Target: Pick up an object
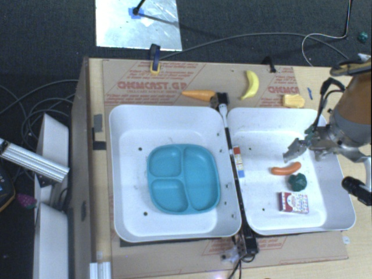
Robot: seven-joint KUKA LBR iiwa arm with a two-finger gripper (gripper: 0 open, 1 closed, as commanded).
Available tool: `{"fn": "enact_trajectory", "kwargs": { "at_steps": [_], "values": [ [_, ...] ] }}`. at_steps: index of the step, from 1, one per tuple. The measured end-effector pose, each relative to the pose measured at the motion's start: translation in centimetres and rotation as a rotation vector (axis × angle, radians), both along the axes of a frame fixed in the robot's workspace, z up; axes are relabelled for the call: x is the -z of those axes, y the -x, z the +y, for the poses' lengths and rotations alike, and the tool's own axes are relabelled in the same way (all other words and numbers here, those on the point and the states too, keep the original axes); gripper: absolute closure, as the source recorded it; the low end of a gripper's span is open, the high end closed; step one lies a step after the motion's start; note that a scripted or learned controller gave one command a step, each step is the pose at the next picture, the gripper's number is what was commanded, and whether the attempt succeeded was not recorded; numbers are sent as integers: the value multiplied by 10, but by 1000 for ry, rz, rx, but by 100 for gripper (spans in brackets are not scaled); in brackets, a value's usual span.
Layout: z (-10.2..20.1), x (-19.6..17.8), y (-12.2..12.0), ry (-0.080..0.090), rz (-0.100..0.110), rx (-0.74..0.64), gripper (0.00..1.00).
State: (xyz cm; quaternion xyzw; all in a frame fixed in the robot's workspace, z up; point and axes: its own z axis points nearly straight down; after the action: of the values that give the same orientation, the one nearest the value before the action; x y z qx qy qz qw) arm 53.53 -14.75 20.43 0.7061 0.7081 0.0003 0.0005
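In the right bin lie an orange-red sausage, a dark green lump just below it, and a small red and white box nearer the front. My gripper hangs over the right bin's right half, just above the sausage. Its fingers point left and nothing sits between them. The arm's grey body with its orange band comes in from the right.
The left bin holds a blue divided plate. On the cardboard behind the bins lie a carrot, a banana and a yellow block. Cables run along the back and the right.
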Motion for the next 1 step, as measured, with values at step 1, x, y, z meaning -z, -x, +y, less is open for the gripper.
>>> {"fn": "enact_trajectory", "kwargs": {
  "at_steps": [1],
  "values": [
    [-18, 76, -3, 0, 2, 2, 0]
  ]
}}
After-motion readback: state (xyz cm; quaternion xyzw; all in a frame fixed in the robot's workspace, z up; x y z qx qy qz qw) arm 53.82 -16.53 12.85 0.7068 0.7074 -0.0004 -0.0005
